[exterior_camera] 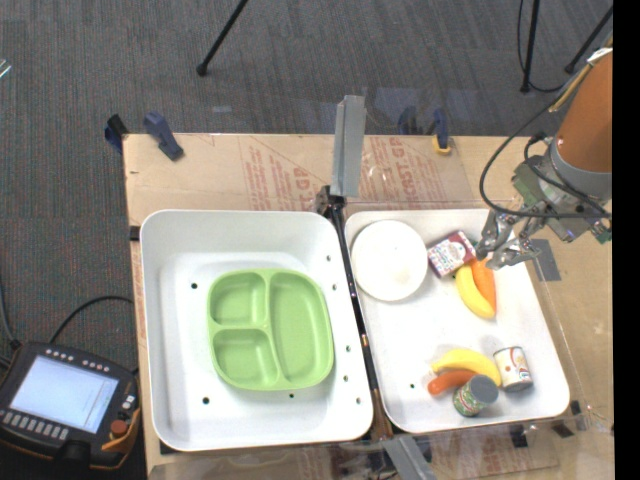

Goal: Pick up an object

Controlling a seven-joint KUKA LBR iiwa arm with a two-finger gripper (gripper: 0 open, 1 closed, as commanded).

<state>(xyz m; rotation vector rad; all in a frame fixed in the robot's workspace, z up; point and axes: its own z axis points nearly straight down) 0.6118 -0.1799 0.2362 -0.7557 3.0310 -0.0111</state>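
My gripper [503, 248] hangs over the upper right part of the right bin [420, 323], open, with nothing between its fingers. Its tips are just above the top end of an orange carrot [487, 282], which lies against a yellow banana [472, 296]. A red and white box [451, 254] lies just left of the gripper. A round white plate [389, 259] sits in the bin's upper left. Near the front right lie a second banana [466, 360], a red-orange carrot [447, 382], a white can [513, 368] and a green-labelled can [474, 396].
The left bin [170, 268] holds a green divided tray [270, 329]. A grey upright post [348, 153] stands behind the seam between the bins. Cables [505, 163] run down from the arm at the right. A teach pendant [65, 403] lies at the lower left, off the bench.
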